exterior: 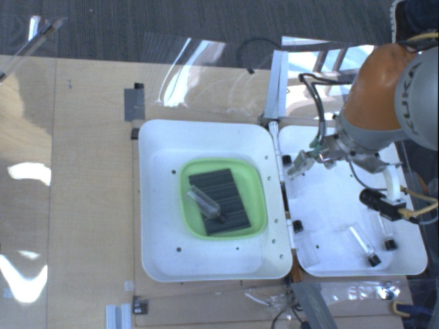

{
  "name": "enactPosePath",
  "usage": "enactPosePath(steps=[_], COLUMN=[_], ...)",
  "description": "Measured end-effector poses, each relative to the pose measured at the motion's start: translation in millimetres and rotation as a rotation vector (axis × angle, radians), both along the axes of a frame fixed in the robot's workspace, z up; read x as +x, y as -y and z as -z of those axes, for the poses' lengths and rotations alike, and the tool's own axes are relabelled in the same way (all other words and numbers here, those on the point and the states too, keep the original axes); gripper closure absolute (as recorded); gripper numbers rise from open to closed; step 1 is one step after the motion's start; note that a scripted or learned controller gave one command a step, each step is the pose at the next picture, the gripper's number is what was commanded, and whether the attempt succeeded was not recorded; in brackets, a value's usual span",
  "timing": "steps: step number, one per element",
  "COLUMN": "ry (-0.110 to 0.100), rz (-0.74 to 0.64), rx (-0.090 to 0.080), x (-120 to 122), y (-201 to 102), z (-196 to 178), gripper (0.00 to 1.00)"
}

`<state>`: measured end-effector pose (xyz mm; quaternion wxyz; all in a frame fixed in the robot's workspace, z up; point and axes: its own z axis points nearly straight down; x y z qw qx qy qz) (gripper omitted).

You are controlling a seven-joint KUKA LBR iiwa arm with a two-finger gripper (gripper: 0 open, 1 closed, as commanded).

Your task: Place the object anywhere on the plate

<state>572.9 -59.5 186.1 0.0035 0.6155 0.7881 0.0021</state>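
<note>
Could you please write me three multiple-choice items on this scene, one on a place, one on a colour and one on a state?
1. Where does the square green plate sit?
A. left white bin
B. right white bin
C. bare bench

2. What colour is the ridged slab on that plate?
A. red
B. dark grey
C. yellow

3. How does the clear tube on that slab lie?
A. upright
B. on its side
C. hanging over the bin's rim

Answers: 1 A, it lies inside the left white bin; 2 B, it looks charcoal; 3 B, it lies flat and slantwise.
</note>
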Motion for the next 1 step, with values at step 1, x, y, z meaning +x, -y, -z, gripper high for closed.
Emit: enactPosePath(steps=[1], ry=[0.000], rz=[0.064], rx=[0.001], x=[-15.8], y=[-7.9], z=[-36.3], gripper=[0.00])
